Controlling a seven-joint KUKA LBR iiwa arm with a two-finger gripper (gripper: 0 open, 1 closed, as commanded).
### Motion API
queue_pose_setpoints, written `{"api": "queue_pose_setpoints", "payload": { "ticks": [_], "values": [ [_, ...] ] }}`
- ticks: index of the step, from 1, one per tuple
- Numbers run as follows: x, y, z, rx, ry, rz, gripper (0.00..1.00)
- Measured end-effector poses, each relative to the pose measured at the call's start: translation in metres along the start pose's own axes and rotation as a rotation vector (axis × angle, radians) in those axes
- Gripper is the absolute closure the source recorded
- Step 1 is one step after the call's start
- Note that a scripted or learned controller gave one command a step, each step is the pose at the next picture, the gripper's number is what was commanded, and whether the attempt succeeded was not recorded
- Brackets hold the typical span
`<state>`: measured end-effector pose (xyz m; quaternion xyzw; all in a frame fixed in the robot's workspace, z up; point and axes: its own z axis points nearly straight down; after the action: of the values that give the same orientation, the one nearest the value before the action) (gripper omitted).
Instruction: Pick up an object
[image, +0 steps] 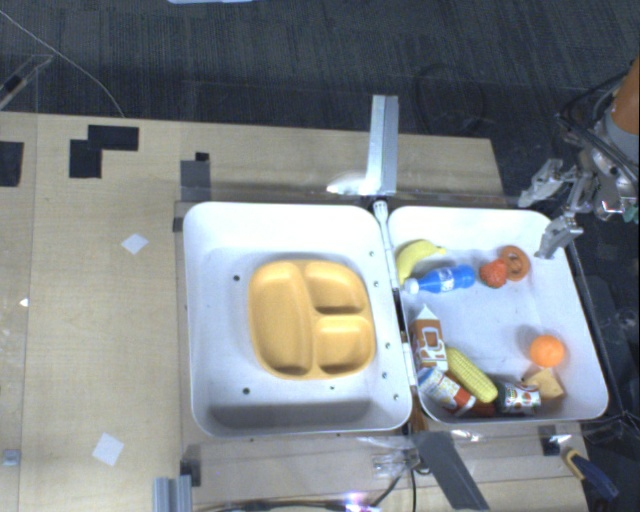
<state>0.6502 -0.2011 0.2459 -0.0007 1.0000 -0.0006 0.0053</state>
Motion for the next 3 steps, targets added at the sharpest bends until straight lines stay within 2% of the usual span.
{"api": "queue_pose_setpoints", "payload": {
  "ticks": [1, 2, 3],
  "values": [
    [-0.019, -0.002, 0.115, -0.001, 0.006, 0.274, 0.0],
    [-0.006, 0.037, 0.159, 0.001, 0.011, 0.426, 0.0],
    [0.012, -0.005, 0.124, 0.001, -0.002, 0.704, 0.0]
  ]
}}
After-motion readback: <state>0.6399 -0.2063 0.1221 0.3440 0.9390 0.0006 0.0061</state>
